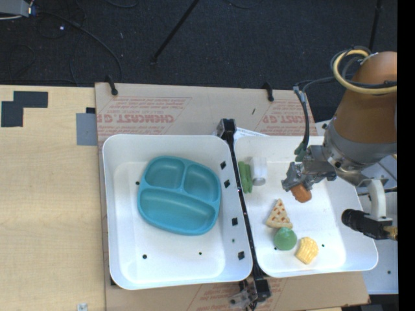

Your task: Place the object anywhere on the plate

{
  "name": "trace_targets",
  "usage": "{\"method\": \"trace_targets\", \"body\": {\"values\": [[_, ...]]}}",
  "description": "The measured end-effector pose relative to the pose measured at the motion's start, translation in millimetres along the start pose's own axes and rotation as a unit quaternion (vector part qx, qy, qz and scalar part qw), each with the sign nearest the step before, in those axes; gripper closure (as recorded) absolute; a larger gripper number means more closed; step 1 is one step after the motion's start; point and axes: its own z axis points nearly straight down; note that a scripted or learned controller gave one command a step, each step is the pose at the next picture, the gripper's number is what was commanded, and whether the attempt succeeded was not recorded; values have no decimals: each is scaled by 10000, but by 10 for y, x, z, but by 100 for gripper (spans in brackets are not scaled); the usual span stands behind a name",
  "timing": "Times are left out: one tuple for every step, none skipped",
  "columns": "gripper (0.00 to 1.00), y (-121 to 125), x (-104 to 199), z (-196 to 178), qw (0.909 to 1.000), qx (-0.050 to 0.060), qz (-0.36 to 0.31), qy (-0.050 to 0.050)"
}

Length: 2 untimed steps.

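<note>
Two white bins point(123, 173) on a pale wood-toned worktop point(45, 199), over brown cardboard point(194, 112) printed with faded red lettering. Teal-blue for the sectioned plate point(179, 194); in the other bin, a green stick point(244, 177), a white cylinder point(259, 170), a tan wedge dotted with red point(279, 215), a green ball point(284, 239), a yellow corn piece point(307, 249) and an orange object point(302, 193) at the dark grey gripper point(295, 181). Grey arm with an orange band point(371, 105), yellow cable loop point(347, 63) above, black backdrop point(194, 24) behind.
</note>
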Motion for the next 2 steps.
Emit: {"method": "trace_targets", "body": {"values": [[100,-66,419,163,10000,1,0,-3],[100,-236,976,235,10000,5,-5,-4]]}}
